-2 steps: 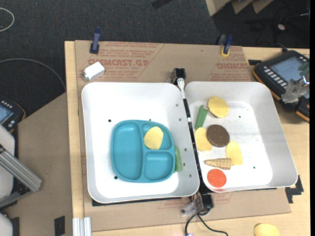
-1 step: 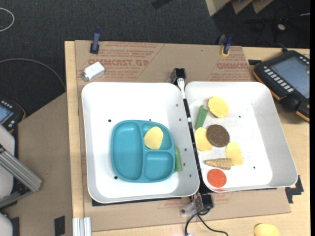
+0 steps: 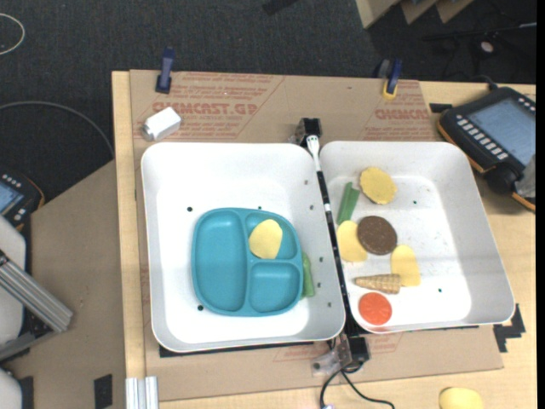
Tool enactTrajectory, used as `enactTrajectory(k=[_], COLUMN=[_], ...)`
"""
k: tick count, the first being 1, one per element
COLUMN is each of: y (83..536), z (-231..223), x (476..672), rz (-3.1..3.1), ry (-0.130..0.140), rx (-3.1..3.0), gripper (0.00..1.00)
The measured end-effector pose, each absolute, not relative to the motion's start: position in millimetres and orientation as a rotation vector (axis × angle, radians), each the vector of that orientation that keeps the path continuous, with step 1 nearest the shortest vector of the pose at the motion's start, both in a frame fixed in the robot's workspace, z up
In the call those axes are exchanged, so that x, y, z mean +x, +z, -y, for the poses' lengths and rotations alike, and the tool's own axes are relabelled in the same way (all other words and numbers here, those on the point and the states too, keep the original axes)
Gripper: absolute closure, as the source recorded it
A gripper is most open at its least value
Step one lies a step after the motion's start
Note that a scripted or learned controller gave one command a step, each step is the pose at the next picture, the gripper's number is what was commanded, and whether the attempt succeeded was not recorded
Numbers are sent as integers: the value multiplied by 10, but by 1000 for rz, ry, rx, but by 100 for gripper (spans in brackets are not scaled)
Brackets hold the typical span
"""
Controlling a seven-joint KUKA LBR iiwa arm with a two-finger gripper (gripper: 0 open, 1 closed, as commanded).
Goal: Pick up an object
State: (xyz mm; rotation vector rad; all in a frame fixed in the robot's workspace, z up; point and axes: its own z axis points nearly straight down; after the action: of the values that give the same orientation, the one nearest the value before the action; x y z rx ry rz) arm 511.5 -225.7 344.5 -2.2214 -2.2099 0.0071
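The right bin (image 3: 451,177) holds several toy foods: a yellow round piece (image 3: 377,185), a green strip (image 3: 347,203), a brown disc (image 3: 375,235), a pale yellow piece (image 3: 349,241), a yellow wedge (image 3: 405,265), a tan cone (image 3: 378,284) and a red-orange round piece (image 3: 375,308). In the left bin (image 3: 170,194) lies a teal divided plate (image 3: 245,261) with a yellow piece (image 3: 266,239) in its upper right compartment. A green strip (image 3: 306,275) lies along the plate's right edge.
A black tablet-like device (image 3: 494,130) sits at the right beyond the bins. A small white block (image 3: 162,123) lies on the cardboard behind the left bin. Blue clamps (image 3: 164,71) (image 3: 391,77) hold the board's back edge.
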Motion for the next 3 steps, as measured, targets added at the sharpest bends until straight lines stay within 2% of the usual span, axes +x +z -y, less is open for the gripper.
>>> enactTrajectory(k=[1, 2, 3], y=[3105, 4472, 3383], z=[2158, 1594, 1364], x=[4775, 4811, 4786], rz=[2216, 2241, 2216], ry=[3, -16, 8], rx=[-2220, -2224, -2213], gripper=[100, 100, 100])
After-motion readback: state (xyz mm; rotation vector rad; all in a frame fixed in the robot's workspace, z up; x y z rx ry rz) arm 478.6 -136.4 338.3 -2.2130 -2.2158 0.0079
